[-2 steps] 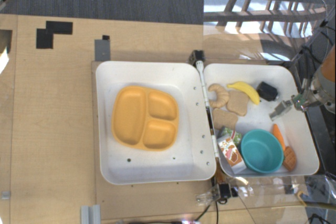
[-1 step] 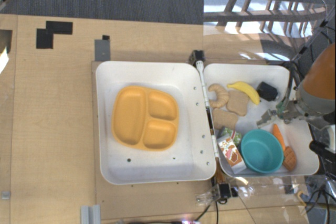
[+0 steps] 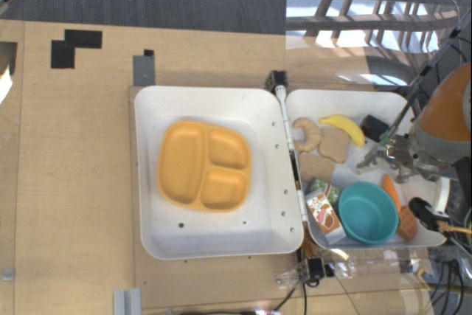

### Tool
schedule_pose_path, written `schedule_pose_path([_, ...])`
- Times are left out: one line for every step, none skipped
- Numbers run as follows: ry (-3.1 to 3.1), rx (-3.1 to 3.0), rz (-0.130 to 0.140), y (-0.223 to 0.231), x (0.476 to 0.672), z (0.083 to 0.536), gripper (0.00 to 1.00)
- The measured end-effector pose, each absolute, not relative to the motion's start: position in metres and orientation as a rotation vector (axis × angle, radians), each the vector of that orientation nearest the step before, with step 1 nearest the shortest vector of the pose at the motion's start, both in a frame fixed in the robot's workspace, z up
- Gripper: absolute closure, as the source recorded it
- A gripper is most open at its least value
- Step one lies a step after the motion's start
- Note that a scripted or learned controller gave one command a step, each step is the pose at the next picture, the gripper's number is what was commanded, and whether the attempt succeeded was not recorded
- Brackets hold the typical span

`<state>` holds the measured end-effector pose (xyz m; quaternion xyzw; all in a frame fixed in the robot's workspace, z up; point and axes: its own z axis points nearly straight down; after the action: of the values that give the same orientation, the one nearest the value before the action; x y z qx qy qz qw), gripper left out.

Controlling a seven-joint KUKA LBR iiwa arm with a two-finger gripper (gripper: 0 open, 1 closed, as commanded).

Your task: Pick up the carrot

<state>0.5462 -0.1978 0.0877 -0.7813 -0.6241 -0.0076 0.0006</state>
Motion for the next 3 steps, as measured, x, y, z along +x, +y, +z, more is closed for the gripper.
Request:
schedule_pose_path([-1.870, -2.527, -0.022, -0.195, 0.529, 0.088, 0.00])
schedule_pose_path([-1.802, -2.572, -0.018, -0.195, 0.530, 0.088, 0.00])
schedule_pose_path([-1.565, -2.730, -0.024, -0.193, 0.500, 0.088, 0.00])
